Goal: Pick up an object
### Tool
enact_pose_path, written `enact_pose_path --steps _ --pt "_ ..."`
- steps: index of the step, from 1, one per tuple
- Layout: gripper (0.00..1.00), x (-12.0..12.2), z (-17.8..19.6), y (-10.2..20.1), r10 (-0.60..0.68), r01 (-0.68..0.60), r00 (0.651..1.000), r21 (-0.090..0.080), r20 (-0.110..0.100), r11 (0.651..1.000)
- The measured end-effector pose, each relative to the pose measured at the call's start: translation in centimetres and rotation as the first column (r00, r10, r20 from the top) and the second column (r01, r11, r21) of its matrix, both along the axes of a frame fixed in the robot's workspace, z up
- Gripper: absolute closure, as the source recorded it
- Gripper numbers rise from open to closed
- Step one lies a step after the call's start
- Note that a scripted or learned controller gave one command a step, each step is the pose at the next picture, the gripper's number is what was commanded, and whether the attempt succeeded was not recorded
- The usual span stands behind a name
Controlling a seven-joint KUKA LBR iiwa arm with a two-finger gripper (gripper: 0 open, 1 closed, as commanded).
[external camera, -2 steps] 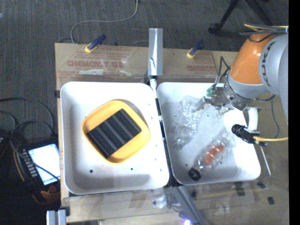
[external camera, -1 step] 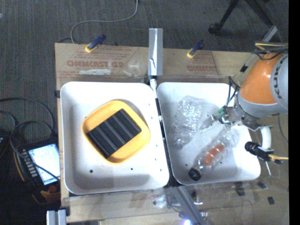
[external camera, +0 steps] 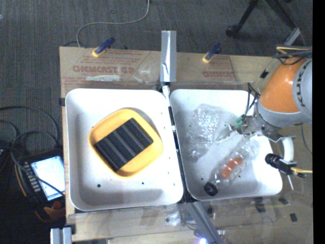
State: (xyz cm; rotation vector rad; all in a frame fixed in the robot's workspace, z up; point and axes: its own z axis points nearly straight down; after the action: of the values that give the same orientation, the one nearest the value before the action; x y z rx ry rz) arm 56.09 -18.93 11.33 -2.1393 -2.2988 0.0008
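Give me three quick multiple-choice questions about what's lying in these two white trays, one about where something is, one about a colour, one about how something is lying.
1. Where is the yellow object with the black ribbed top?
A. In the left bin
B. In the right bin
C. On the floor

2. What colour is the cap of the clear bottle?
A. White
B. Black
C. Blue

3. How is the clear bottle lying?
A. Standing upright
B. On its side in the right bin
C. Hanging over the bin's rim

Answers:
1. A: it sits in the middle of the left bin.
2. B: the black cap shows at the bottle's lower end.
3. B: it lies lengthwise on the floor of the right bin, near some crumpled clear plastic.
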Motion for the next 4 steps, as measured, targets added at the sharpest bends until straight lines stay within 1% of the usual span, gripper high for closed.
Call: enact_pose_path --steps 1,2,3,4 --pt "0.00 11.0 -2.4 0.0 0.082 -0.082 0.997 -0.004 0.008 0.997" --pt "0.00 4.1 1.3 -3.4 0.187 -0.187 0.982 -0.002 0.001 0.982" --pt "0.00 -1.8 -2.1 -2.8 0.251 -0.251 0.968 -0.002 0.020 0.968" --pt "0.00 -5.1 -2.1 -0.3 0.399 -0.399 0.917 -0.015 0.017 0.917"
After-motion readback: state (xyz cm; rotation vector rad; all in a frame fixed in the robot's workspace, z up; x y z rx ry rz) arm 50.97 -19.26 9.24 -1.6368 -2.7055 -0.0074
